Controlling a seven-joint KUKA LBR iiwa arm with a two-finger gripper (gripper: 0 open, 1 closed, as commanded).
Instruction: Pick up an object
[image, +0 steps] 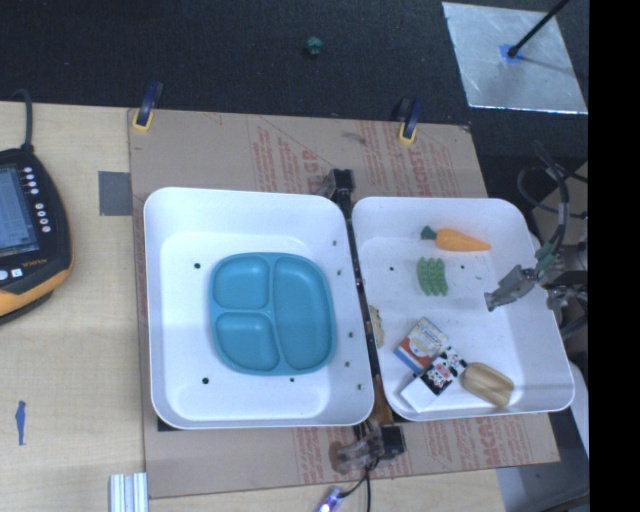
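cardboard sheet covers the bench, clamped at the far edge by two blue-and-yellow clips. on it, two white bins side by side. left bin holds one blue plate with three sections, lying flat near the middle. right bin holds the smaller items. pendant, black and orange, sits on bare wood off the left edge of the cardboard. gripper hangs over the right bin's right side, reaching in from the right; grey fingers point left and down, tips near the bin floor, nothing seen between them; whether the jaws are spread or closed, cannot tell from this angle. carrot, orange with a green top, lies at the far part of the right bin, apart from the gripper. green piece, bumpy, lies just below the carrot, left of the gripper. near corner: a tan block at the front rim, a printed box left of it, a small black-and-white card between the two, touching or nearly touching both.
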